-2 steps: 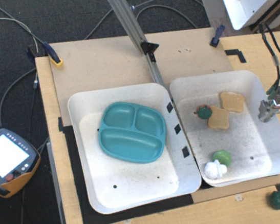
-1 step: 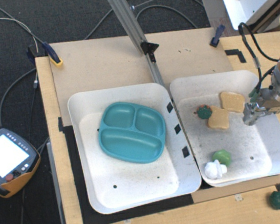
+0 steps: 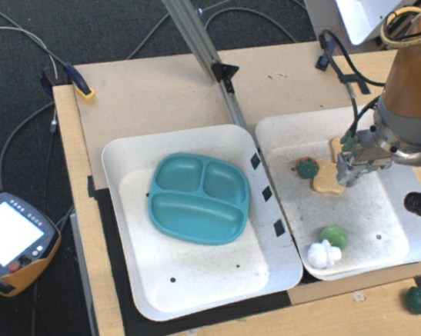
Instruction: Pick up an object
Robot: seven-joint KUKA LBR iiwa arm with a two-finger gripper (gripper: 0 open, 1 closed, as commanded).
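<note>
The desk (image 3: 153,94) is seen from above with two shallow white bins side by side. In the left bin (image 3: 146,289) a teal divided plate (image 3: 198,198) lies flat, tilted slightly in plan, near the bin's middle.

In the right bin (image 3: 385,251) several small things are noted. A tan, flattish object (image 3: 326,181) lies in the far half of the bin. A small dark green and reddish object (image 3: 306,167) sits just left of it, close by. Towards the near edge a green rounded object (image 3: 333,235) rests against a white object (image 3: 324,254), the two touching.

The arm reaches in from the right, with the orange band (image 3: 415,88) above the wrist. The claw (image 3: 349,173) is lowered over the right edge of the tan object, at or just beside it. How far the claw is open cannot be told, as its tip is hidden by its own body; nothing is seen held in it.

Outside the bins, a dark green ball (image 3: 418,299) lies on the desk at the near right corner. A handheld controller with a bright screen (image 3: 7,242) lies on the floor to the left.
</note>
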